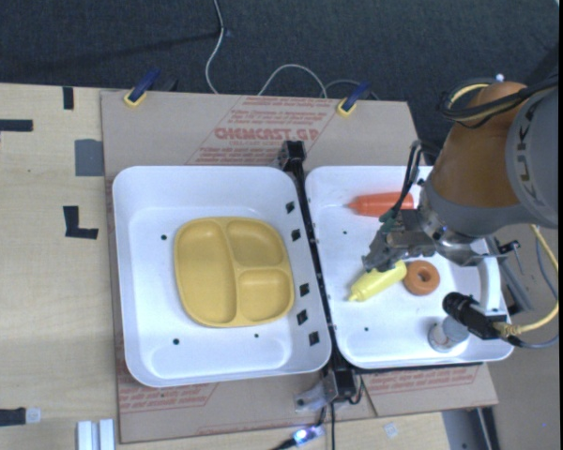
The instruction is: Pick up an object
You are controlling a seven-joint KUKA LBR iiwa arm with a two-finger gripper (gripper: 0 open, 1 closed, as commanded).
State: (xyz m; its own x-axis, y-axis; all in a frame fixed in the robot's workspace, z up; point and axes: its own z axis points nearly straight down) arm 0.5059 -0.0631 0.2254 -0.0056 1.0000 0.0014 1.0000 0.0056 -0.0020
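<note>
Camera view looks down at a slant on the counter (38, 279), where a cardboard sheet (263, 129) lies under two shallow white bins set side by side. Left bin (136, 195) holds a yellow divided plate (233, 272) with three compartments, lying flat near the middle of the bin floor. Right bin (375, 345) holds several small things: an orange carrot-shaped toy (375, 202) near its far wall, a yellow bottle-shaped toy (375, 282) lying on its side near the middle, a brown ring like a small doughnut (420, 277) just beside the yellow toy's right end, and a grey round piece (444, 336) near the bin's near right corner.

From the right the grey arm (488, 176), with its orange band, reaches over the right bin. Its hand (387, 249) points down just above the upper end of the yellow toy, between that toy and the carrot. How wide the hand stands cannot be told, for it is dark and seen from above. No object is visibly gripped in it; the yellow toy, the ring and the carrot all lie on the bin floor. A white cable (263, 73) loops across the top of the cardboard, and two blue-and-yellow clamps (143, 86) sit at its far corners.
</note>
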